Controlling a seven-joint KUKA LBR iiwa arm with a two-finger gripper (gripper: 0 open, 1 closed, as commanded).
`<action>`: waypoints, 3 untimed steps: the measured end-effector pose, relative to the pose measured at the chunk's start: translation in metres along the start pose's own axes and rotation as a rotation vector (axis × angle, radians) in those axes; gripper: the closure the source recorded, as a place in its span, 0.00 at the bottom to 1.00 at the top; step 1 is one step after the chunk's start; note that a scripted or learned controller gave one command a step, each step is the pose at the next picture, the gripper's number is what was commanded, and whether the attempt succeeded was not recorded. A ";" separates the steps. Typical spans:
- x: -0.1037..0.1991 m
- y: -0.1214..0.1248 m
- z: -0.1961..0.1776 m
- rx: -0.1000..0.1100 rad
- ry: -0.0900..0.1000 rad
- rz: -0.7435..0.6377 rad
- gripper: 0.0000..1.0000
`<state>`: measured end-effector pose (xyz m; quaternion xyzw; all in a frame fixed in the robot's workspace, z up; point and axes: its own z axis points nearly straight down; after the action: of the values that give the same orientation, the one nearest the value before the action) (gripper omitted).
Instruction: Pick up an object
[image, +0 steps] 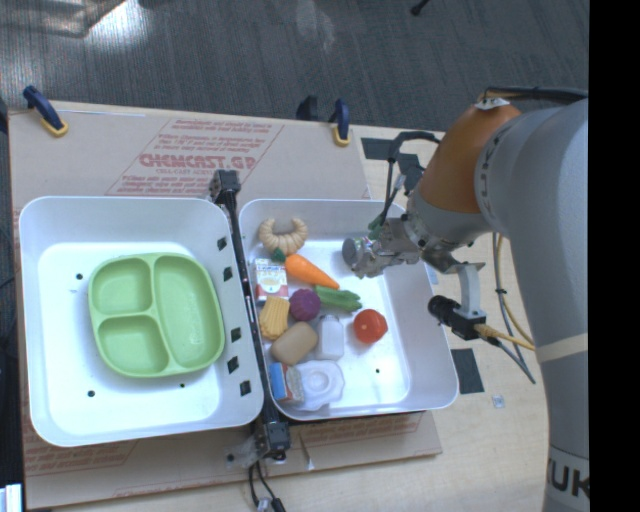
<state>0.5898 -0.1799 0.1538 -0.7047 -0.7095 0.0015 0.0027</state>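
This looks like a robotics lab: a grey arm (520, 170) reaches in from three o'clock over two white bins (60, 420) on a clamped cardboard sheet (200, 150), with loose cables (262, 490) at six o'clock.

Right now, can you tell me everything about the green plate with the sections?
The green plate is pale green and looks like smooth plastic. It has rounded corners and three hollow compartments: two smaller ones on its left side, one long one on its right. Nothing lies in them. It lies flat, turned a little askew, on the floor of the left bin, near the middle, not touching the bin's walls. The toy food sits in the other bin.
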 end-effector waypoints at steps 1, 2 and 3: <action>0.006 -0.028 -0.042 -0.003 0.000 0.003 1.00; 0.006 -0.028 -0.042 -0.002 0.001 0.003 0.00; -0.020 -0.066 0.063 -0.002 -0.001 0.001 0.00</action>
<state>0.5234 -0.1999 0.0915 -0.7050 -0.7092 0.0011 0.0017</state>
